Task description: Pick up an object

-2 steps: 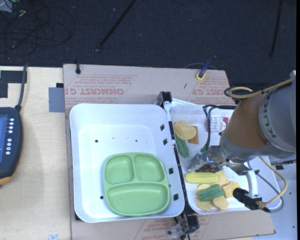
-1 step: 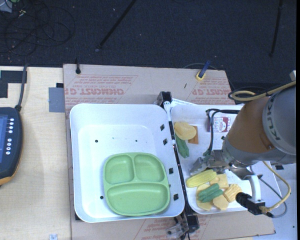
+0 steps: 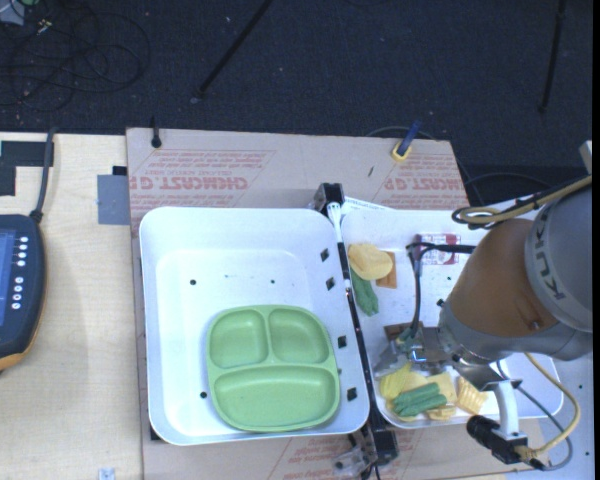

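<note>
Right bin (image 3: 380, 230) carries the clutter; the jaws (image 3: 420, 353) hang over its near end. Green pod-shaped item (image 3: 418, 399) lies just below them, long axis crosswise, touching yellow pieces (image 3: 398, 380). Jaw opening: cannot tell.

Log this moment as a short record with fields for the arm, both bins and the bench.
arm: grey with an orange band, reaching in from the right over the right bin
gripper: low in the right bin, above the pile of items
left bin: holds a green divided plate
right bin items: yellow piece, green piece beside it, green item among yellow ones at the near end
bench: tablet at the left edge
</note>
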`<state>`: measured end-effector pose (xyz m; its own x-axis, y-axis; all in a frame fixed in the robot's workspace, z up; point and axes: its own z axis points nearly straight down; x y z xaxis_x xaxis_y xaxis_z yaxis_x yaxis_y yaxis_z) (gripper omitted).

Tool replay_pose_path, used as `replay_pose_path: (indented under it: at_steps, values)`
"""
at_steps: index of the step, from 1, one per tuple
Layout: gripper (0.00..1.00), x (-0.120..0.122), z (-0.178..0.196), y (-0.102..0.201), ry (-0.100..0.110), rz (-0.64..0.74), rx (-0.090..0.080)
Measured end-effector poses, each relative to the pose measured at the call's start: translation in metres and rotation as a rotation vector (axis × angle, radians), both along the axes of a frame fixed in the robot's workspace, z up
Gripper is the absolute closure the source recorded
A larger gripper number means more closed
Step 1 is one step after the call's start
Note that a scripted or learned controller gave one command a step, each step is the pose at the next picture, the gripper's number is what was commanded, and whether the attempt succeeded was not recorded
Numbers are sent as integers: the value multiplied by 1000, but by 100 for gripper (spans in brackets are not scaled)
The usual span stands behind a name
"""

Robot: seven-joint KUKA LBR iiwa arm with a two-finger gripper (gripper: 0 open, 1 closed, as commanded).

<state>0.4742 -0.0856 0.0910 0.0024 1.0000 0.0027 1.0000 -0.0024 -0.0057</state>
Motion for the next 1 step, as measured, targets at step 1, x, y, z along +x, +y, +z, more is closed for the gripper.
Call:
replay_pose_path:
  at_steps: [1]
  values:
    - [0, 44, -3, -12, -1, 4, 1]
